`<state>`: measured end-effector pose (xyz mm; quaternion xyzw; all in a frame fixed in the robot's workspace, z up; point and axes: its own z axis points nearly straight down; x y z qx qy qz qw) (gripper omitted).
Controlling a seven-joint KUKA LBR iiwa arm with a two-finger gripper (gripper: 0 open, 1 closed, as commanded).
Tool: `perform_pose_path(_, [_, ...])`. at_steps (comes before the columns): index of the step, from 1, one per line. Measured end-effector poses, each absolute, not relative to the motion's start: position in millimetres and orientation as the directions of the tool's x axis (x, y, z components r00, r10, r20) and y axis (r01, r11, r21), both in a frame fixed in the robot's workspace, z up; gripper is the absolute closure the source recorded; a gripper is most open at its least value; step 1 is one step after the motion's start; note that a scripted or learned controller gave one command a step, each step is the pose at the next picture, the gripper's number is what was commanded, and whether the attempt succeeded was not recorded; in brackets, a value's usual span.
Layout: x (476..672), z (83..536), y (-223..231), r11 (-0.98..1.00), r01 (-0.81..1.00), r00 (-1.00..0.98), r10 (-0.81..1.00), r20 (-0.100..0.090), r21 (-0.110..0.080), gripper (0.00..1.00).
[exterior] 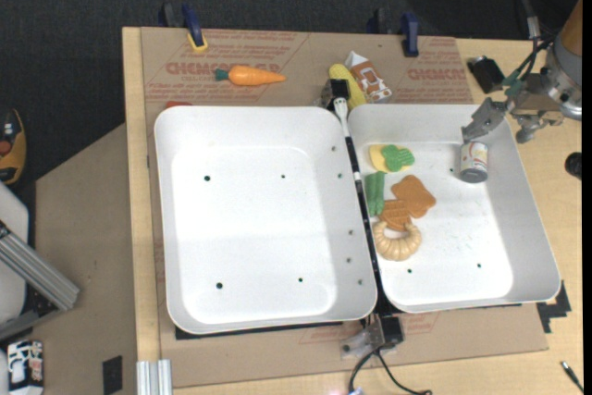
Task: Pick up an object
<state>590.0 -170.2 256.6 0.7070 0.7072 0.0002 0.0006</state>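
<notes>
The right bin (518, 227) holds several toy foods. A small silver can with a red label (474, 162) lies near its far right side. To its left are a yellow and green piece (391, 157), a green stick (374, 193), a brown biscuit shape (413, 197) and a tan ring-shaped bagel (398, 241). My gripper (499, 132) hangs over the bin's far right corner, open, with nothing between its fingers. Its left finger (483, 119) slants down toward the can's top and ends just above it.
The left bin (185, 162) lies beside the right one, and their rims meet in the middle. On the cardboard behind the bins lie an orange carrot (250, 76), a yellow banana (342, 79) and a small brown carton (371, 80). Two clamps hold the board's far edge.
</notes>
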Motion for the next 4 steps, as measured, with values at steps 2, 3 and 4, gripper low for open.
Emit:
perform_pose_path(2, [659.6,78,-93,0.003,1.000,-0.003,1.000,0.004,-0.005,0.00])
perform_pose_path(3, [663.2,99,-96,0.002,1.000,-0.002,1.000,-0.001,0.010,1.00])
perform_pose_path(4, [664.6,192,-55,0.005,1.000,-0.005,1.000,0.000,0.012,1.00])
